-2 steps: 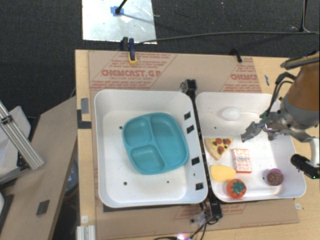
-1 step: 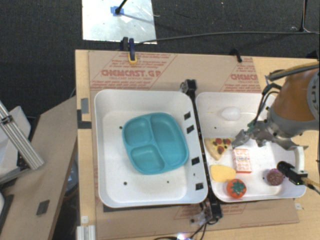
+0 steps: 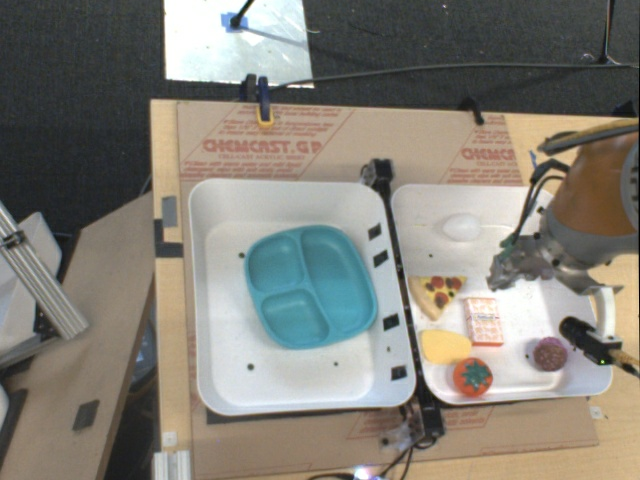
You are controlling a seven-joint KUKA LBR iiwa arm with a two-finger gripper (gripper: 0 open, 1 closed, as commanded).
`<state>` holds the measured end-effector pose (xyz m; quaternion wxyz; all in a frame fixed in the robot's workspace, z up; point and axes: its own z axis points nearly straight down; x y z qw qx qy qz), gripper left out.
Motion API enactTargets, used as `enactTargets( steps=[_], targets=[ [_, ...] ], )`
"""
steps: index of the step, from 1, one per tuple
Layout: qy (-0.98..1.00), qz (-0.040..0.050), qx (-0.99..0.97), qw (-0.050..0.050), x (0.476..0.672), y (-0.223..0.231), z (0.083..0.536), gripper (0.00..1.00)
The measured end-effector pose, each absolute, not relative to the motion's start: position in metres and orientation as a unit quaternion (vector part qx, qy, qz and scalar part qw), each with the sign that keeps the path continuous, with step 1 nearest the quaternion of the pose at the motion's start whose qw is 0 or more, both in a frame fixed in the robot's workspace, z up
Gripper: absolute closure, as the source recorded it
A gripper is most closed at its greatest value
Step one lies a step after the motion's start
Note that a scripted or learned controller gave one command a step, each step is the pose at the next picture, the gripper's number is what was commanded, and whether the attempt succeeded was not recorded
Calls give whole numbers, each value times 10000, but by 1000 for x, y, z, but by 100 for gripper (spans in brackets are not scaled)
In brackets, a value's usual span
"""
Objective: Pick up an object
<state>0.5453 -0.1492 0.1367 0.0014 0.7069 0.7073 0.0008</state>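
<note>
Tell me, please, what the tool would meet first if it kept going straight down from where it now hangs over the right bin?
Probably the bare white floor of the right bin, just beyond the small red-and-white box; the tool points there, though depth is unclear.

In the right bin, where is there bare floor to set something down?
Right bin: bare floor along the back wall, around the white egg. Crowded in front: pizza slice, small box, yellow piece, tomato, purple ball. End effector hovers above the box.

Below the gripper [image 3: 505, 268]: pizza slice [image 3: 437, 294], small carton [image 3: 483, 321], yellow piece [image 3: 445, 346], tomato [image 3: 473, 376], purple ball [image 3: 550, 353], closely packed. Above-left: bare bin floor around white egg [image 3: 461, 227].
</note>
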Motion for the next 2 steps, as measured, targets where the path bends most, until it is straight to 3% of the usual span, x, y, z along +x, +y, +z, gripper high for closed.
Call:
enactTargets(
  steps=[2],
  targets=[
    [7089, 18, 7053, 34, 566, -160, 250, 100]
  ],
)
